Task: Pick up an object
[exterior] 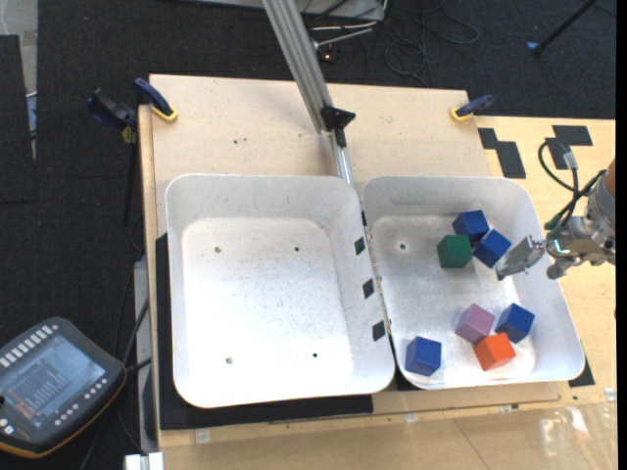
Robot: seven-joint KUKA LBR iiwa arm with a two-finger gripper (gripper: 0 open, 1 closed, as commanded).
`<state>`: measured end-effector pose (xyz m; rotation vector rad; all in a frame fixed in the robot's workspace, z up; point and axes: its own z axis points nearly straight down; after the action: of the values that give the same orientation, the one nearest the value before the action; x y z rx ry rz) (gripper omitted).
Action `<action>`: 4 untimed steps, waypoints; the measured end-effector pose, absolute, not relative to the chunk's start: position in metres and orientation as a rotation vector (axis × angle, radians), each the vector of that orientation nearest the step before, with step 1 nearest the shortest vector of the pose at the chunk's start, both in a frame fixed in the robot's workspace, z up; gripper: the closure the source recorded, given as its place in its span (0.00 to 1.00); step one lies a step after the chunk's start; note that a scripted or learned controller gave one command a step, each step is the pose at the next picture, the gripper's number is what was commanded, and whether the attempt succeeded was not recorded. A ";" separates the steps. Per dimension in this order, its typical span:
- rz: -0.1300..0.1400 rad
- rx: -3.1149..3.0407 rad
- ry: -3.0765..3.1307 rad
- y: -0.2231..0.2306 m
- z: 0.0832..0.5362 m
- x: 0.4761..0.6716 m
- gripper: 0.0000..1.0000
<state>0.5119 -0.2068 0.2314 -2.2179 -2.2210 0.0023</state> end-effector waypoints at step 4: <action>-0.008 -2.227 -2.224 -0.206 0.098 0.513 0.00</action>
<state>0.5131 -0.2060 0.0977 -2.2265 -2.2240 -0.0076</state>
